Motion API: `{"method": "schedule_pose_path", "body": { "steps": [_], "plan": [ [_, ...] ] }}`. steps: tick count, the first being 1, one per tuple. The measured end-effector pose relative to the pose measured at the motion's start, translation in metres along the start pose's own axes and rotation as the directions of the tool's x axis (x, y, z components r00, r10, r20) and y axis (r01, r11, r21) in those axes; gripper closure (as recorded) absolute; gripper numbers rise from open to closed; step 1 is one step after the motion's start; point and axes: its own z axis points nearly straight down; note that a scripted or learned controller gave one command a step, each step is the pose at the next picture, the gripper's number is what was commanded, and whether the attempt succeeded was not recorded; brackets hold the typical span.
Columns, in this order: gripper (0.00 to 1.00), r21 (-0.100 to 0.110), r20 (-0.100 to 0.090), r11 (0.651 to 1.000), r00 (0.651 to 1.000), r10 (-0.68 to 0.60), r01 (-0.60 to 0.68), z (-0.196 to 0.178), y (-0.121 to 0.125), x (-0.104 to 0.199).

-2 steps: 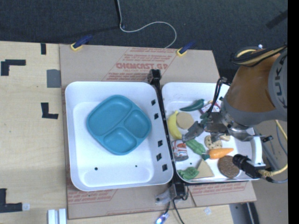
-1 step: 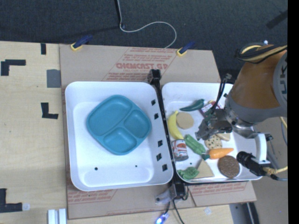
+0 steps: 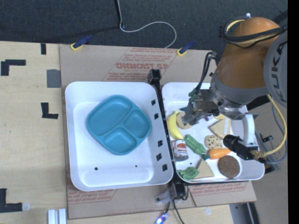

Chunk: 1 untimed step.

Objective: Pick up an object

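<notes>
Risk entry: crowding in the right bin, where banana, green pepper-like piece, small can, carrot, spotted cracker, brown round disc and a green leafy item lie near or touching one another; a descent here could, in my judgement, pinch two items at once, push one aside, or close on nothing. Further risk: the banana rests against the bin's left wall, so a finger may strike the divider rather than slide beside the fruit. Candidate object: undetermined; the banana lies just beside the gripper and seems the likeliest target. Arm: grey body with orange band, reaching in from the right, wrist hanging over the upper half of the right bin. Gripper: dark assembly low over the bin, just right of the banana's upper end; finger opening cannot be told from this angle, and no item is visible between them. Left bin: holds a blue sectioned plate, well apart from the arm.
</notes>
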Motion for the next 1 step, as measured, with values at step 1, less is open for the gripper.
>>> {"method": "schedule_pose_path", "body": {
  "steps": [1],
  "plan": [
    [1.0,-0.011,-0.004,1.0,1.0,-0.003,0.003,-0.1401,-0.0134,0.0867]
  ]
}}
